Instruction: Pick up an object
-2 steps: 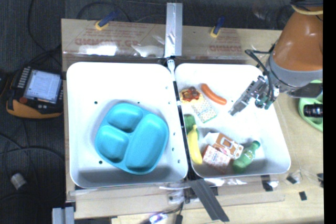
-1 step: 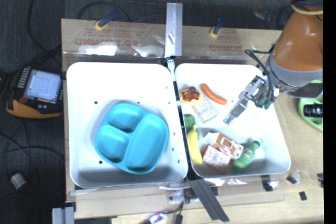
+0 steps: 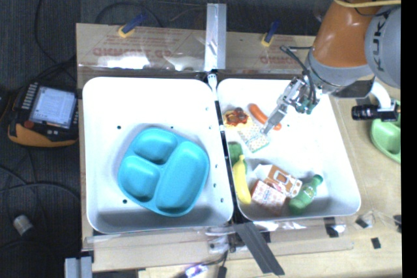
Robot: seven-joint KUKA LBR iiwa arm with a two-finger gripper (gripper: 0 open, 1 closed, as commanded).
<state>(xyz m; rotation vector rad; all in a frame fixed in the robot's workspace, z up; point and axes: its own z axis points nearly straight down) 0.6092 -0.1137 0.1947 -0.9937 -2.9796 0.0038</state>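
Your gripper (image 3: 268, 127) hangs low in the right bin (image 3: 342, 140), its tips right at the upper right corner of a small pale checked packet (image 3: 253, 138); you cannot tell whether it holds anything or how it is set. That packet lies just down and left of the tips, its long axis running diagonally toward the divider. An orange carrot-like piece (image 3: 260, 114) sits just above, touching close by. Judge your descent to land on the packet, not the carrot.
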